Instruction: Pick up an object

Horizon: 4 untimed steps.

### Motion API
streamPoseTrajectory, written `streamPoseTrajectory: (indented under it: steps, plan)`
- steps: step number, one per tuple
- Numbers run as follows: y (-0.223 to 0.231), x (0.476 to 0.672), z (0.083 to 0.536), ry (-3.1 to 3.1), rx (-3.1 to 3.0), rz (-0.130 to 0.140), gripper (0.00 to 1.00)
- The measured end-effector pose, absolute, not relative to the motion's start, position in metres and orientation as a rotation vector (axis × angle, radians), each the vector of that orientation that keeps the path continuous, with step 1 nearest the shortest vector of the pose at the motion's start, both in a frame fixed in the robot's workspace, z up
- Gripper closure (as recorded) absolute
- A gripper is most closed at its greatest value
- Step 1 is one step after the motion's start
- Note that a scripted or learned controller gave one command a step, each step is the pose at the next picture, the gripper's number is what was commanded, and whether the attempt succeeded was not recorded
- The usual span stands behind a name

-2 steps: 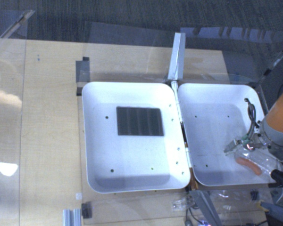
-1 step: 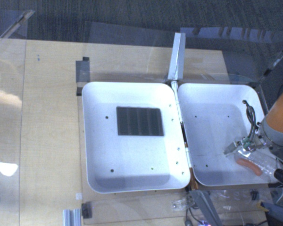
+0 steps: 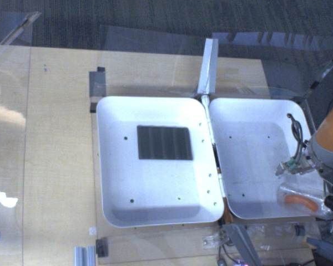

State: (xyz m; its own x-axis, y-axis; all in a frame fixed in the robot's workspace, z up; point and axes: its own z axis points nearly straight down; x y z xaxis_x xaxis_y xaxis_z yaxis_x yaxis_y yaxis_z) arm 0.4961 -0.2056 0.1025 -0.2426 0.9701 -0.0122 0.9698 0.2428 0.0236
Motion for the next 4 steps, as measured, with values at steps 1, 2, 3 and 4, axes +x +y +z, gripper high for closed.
streamPoseTrajectory:
  steps: [1, 2, 3, 4]
  plan:
    - [-0.206, 0.496, 0.103, 2.457, 1.919, 0.017, 0.00]
    - [-0.204, 0.490, 0.096, 2.529, 1.851, 0.005, 0.00]
    - [-0.185, 0.544, 0.181, 2.614, 1.728, 0.005, 0.00]
    - [-0.203, 0.494, 0.090, 2.508, 1.869, 0.009, 0.00]
